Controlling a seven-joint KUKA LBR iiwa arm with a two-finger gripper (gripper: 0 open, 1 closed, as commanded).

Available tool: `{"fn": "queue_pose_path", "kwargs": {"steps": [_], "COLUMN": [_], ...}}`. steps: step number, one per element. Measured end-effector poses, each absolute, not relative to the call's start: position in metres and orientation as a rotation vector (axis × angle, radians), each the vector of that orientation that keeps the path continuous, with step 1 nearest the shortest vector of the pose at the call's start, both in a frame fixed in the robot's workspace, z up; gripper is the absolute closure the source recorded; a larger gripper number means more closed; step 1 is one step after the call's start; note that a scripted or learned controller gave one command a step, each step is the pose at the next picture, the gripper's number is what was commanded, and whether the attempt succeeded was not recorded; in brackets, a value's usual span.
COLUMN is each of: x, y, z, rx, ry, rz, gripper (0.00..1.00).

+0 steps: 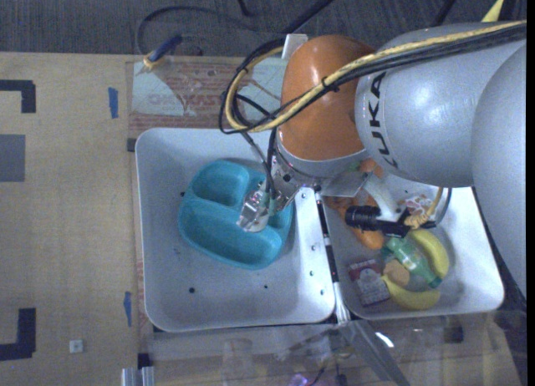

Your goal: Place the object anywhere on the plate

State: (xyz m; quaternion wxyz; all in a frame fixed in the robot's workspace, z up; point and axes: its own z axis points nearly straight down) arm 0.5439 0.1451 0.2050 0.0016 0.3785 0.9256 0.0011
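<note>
A teal plate [219, 217] with raised dividers lies in the left white bin [163, 234], toward its right side. My gripper [255, 210] hangs low over the plate's right part, close to or touching its surface, below the orange wrist band. No object is discernible at the gripper's tip; the view there is small and blurred. In the right bin [481, 276] lie a yellow banana [425, 291], a green bottle [411, 259], an orange item [366, 236] and a small red-and-grey packet [368, 282].
The big grey arm covers the upper part of the right bin. The ridge between the two bins [324, 251] runs just right of the plate. Bare white floor of the left bin lies in front of and left of the plate.
</note>
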Motion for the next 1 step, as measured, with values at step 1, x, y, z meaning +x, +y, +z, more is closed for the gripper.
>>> {"fn": "queue_pose_path", "kwargs": {"steps": [1], "x": [0.5440], "y": [0.1446], "z": [0.2050], "rx": [1.190], "ry": [2.904], "rz": [0.003], "gripper": [0.00]}}
